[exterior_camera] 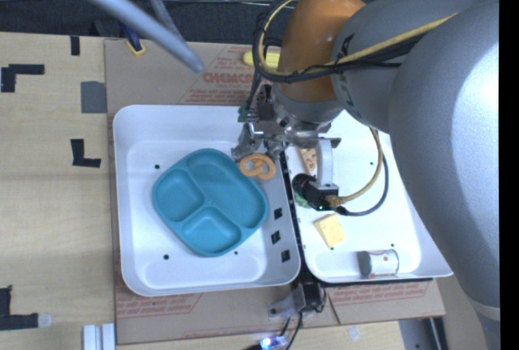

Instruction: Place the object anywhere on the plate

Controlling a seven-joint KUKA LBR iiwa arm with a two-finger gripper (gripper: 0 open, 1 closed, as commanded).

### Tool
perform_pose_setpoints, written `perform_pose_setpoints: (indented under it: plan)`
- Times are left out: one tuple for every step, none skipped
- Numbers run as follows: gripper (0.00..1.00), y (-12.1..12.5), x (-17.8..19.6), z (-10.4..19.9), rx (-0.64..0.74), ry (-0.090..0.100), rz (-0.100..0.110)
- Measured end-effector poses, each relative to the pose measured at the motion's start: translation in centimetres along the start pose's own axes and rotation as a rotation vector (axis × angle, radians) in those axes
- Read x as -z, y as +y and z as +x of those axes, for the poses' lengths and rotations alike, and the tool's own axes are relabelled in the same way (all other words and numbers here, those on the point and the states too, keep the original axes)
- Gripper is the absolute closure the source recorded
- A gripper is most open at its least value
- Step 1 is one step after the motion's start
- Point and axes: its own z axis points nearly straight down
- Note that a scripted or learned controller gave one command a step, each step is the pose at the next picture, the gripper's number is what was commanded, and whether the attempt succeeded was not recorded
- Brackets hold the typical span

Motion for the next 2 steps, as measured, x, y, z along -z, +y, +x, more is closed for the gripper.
perform_pose_setpoints:
  plan:
    - [1.00, -0.3, 1.6, 5.9, 0.002, 0.001, -0.003]
    - [1.00, -0.4, 0.3, 5.8, -0.005, -0.002, 0.000]
